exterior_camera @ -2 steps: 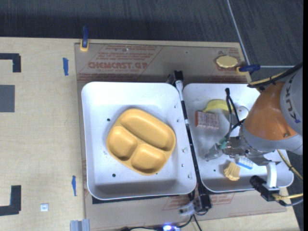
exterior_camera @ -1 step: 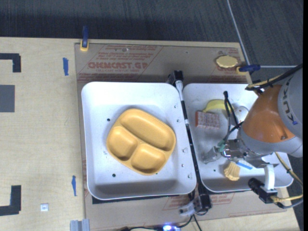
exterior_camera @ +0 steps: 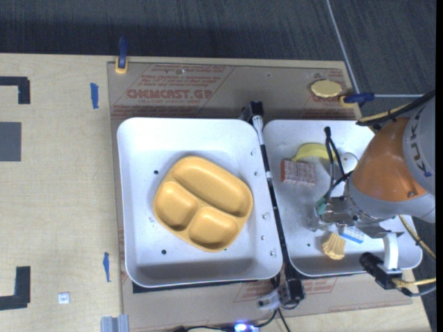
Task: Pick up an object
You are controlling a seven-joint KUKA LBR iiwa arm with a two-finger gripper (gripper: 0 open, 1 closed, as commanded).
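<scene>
Yellow tray [exterior_camera: 201, 202] in left bin [exterior_camera: 131, 185], packet [exterior_camera: 300, 172] in right bin [exterior_camera: 291, 254]

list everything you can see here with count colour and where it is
bench: 1, light wood, under everything
cardboard sheet: 1, brown, beneath the bins
bins: 2, white, side by side
divided tray: 1, yellow, upside down in the left-hand bin
packet: 1, white and red, right-hand bin, far side
yellow item: 1, behind the packet, partly hidden
small pale yellow object: 1, right-hand bin, near edge
round disc: 1, tan, on the cardboard
arm: 1, grey with orange band, over right-hand bin
end effector: 1, dark, above the pale yellow object
</scene>
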